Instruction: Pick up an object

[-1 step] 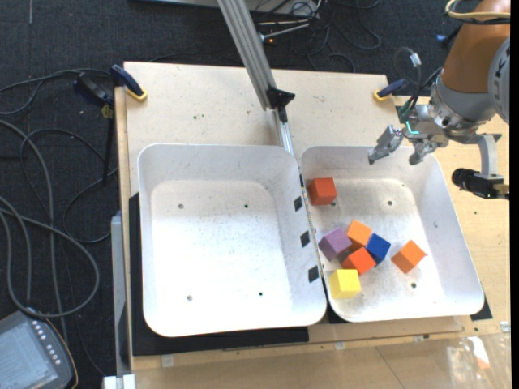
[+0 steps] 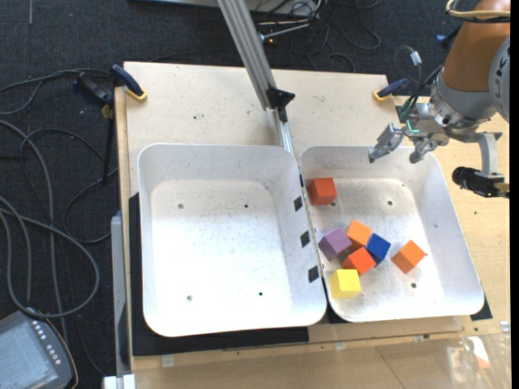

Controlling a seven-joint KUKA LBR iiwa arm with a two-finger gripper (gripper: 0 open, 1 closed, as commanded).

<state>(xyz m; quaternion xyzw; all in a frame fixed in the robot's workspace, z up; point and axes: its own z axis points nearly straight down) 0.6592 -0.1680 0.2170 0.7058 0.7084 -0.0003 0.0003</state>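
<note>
Nothing picked yet. Hand point(image 2: 399, 147) hangs over the back edge of the right bin point(image 2: 454, 217), fingers apart, nothing between them. So the whole job is left: choose a block, come down, close, lift.

All the blocks are in the right bin; left bin point(image 2: 162, 177) isn't in play.
- red block point(image 2: 323, 190) sits alone near the divider, back half of the bin. Closest to the hand and well apart from the rest. Easiest target, I'd say.
- cluster mid-bin, near the divider: purple block point(image 2: 334, 243), orange block point(image 2: 359, 234), blue block point(image 2: 377, 247), a second red one point(image 2: 358, 259). They look packed touching or nearly so, not much finger room.
- yellow block point(image 2: 345, 283) just in front of the cluster, close to the front wall.
- another orange one point(image 2: 409, 255) off to the right of the cluster, standing apart.

Orientation: these are cubes, so no real long axis. What matters is face yaw. Lone red block looks roughly square to the bin walls. Right-hand orange one is turned about diagonal, as are several in the cluster. Fingers would need to line up with a pair of flat faces, not corners.

Tabletop point(image 2: 203, 104) around the bins carries just clamps at the back corners.
</note>
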